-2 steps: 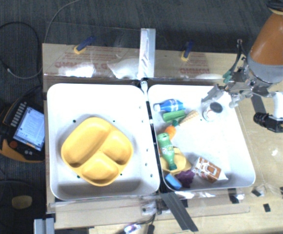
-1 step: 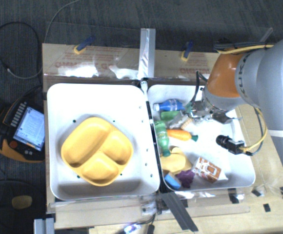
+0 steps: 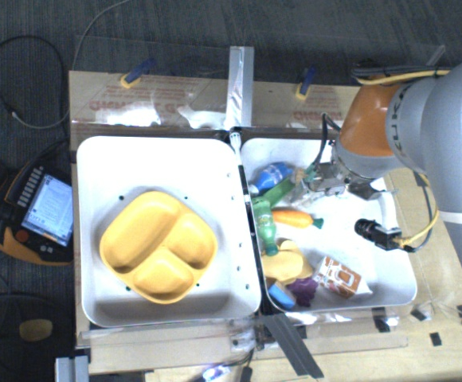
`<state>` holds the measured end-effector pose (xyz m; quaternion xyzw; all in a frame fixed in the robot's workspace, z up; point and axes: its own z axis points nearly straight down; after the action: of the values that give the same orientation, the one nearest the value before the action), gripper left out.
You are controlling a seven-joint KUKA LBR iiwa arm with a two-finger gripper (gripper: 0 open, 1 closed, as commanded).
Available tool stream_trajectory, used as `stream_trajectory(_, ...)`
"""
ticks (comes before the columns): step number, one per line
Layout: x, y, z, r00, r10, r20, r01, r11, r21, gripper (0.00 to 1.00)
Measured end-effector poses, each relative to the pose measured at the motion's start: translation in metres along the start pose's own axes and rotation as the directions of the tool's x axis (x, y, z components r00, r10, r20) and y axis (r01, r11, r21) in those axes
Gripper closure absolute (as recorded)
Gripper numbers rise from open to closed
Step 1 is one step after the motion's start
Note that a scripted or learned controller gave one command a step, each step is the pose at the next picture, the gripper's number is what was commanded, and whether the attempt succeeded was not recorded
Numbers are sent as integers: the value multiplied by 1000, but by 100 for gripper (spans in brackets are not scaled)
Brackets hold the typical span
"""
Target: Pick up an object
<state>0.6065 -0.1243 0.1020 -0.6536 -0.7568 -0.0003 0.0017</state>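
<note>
Arm, grey, orange band (image 3: pixel 372 126): nearest the camera, entering from the right and standing over the right bin's upper half.

Hand (image 3: pixel 320 180): low over the upper middle of the right bin (image 3: pixel 398 281), just above the carrot. Whether it is apart or together cannot be told from here; nothing is seen clamped in it.

Carrot, orange toy with green tip (image 3: pixel 295 218): probable task thing, lying flat, roughly crosswise, directly below the hand. Judged light, rigid plastic, smooth and somewhat slippery, tapered. Best taken across its thicker middle, not the narrow tip.

Green bottle (image 3: pixel 276 192) and blue item (image 3: pixel 272 173): touching or just beside the carrot's left end, against the divider wall. They crowd a grasp on that side.

Green piece (image 3: pixel 266 233), yellow pieces (image 3: pixel 285 261), purple item (image 3: pixel 303 290), small carton (image 3: pixel 339 278): clustered along the bin's lower left and bottom.

Open room: bare white floor to the carrot's right and lower right, favouring an approach from that side.

Left bin (image 3: pixel 95 293): holds a yellow sectioned dish (image 3: pixel 158 245), well apart from the hand.

Counter (image 3: pixel 95 102): bears both bins.
</note>
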Motion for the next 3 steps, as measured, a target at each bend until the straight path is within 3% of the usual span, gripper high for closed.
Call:
stream_trajectory(1, 58, -71, -80, 1000, 10, 1, -10, 1000, 1, 100)
stream_trajectory(2, 80, -22, -90, 927, 374, 4, -374, 927, 1, 100)
stream_trajectory(3, 90, -95, -110, 1000, 14, 3, -14, 1000, 1, 100)
